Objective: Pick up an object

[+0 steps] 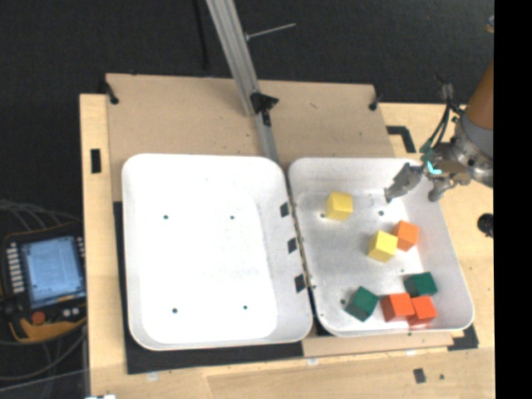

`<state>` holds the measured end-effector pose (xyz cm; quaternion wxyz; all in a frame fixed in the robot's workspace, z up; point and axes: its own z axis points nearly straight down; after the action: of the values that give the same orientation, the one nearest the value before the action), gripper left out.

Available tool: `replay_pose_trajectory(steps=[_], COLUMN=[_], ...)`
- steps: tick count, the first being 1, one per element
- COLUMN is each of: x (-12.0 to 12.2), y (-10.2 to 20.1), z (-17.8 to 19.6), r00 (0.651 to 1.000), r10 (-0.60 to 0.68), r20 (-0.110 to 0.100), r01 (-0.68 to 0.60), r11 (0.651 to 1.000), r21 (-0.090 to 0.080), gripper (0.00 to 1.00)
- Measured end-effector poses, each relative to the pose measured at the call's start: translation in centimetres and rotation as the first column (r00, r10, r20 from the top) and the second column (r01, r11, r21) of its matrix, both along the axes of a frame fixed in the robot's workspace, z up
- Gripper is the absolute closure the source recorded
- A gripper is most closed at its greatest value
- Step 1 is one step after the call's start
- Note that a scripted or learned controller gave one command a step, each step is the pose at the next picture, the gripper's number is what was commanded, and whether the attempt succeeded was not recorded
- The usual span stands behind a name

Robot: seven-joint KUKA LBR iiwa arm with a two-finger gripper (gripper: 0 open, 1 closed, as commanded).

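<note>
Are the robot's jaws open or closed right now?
Open: the gripper has its two jaws spread apart, with bare bin floor between them.

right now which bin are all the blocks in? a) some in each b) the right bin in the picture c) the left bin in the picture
b: the two yellow blocks, the orange blocks and the green blocks all lie inside the right bin, below the open gripper.

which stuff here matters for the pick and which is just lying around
For the job: gripper, open above the right bin; yellow blocks; orange blocks; green blocks.

Lying about: left bin; handheld screen; metal pole.
</note>
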<state>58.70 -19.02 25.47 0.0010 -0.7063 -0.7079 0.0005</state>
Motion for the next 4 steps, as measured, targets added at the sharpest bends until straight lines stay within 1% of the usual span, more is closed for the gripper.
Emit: replay_pose_trajectory(steps=[1,2,3,4], x=[0.1,0.1,0.8,0.8], y=[0.0,0.3,0.1,0.0], z=[0.2,-4.1,-10.0,-15.1], r00=[1.000,1.000,1.000,1.000], r10=[0.001,-0.002,-0.004,-0.004], r20=[0.003,-0.001,-0.002,0.000], r01=[-0.001,0.002,0.004,0.004], r11=[1.000,1.000,1.000,1.000], r21=[-0.001,-0.003,-0.003,-0.003], gripper=[0.00,0.00,0.00,0.00])
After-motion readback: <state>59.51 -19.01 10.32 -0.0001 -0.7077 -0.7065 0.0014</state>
